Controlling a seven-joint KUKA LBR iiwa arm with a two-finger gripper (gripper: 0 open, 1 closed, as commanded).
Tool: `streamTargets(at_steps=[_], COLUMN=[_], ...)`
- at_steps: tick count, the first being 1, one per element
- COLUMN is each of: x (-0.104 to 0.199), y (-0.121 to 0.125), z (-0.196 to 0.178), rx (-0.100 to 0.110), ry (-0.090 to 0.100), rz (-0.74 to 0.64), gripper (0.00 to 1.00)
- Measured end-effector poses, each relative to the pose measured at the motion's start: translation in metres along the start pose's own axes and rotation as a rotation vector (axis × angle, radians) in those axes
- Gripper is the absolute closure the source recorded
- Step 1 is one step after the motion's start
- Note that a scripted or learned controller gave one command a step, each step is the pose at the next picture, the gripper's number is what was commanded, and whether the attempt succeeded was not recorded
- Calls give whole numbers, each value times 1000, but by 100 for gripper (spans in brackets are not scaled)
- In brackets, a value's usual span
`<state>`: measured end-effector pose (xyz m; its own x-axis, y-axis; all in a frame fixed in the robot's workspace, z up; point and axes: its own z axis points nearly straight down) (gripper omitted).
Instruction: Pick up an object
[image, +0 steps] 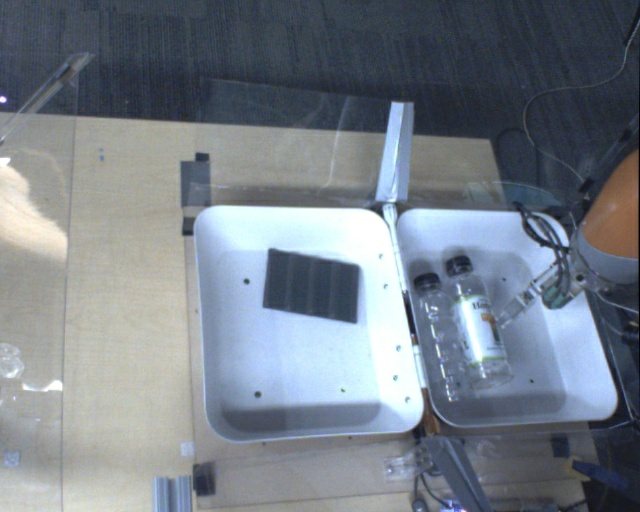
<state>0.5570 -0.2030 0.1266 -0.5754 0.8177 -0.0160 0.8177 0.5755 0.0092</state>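
Closest to you, along the bottom edge, a few clear plastic and metal fittings (430, 470) sit on the pale wooden bench (110, 300), whose smooth surface carries a glare on its left side.

Next come the two shallow white bins, both rounded at the corners with glossy moulded walls. The left bin (300, 420) holds one thing: a flat, dark grey rectangular pad (311, 286) with faint ribs running across it, lying slightly askew on the bin floor toward the back.

In the right bin (580, 395) you have two clear plastic bottles lying side by side along the left wall, both with black caps pointing to the far side. The left bottle (438, 345) is plain and ridged; the right bottle (478, 335) touches it and carries a white label with a green and orange mark.

The gripper (520, 305) reaches in from the right at a slant, its slender grey tip right at the labelled bottle's upper right side. You cannot tell whether its pincer is apart or together, or whether it actually touches the bottle. Behind it are looped black cables (545, 228) and the orange band (612, 210) of the arm.

Farthest back, a grey metal bar (396, 150) stands upright between the bins, with clear sheeting (290, 130) beside it and dark woven carpet (300, 40) beyond the bench.
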Motion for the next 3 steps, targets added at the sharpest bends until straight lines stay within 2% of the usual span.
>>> streamTargets(at_steps=[1, 2, 3], x=[55, 42, 38], y=[42, 67, 74], z=[27, 30, 30], rx=[7, 10, 7], ry=[-2, -22, -27], rz=[-143, -45, 68], gripper=[0, 0, 0])
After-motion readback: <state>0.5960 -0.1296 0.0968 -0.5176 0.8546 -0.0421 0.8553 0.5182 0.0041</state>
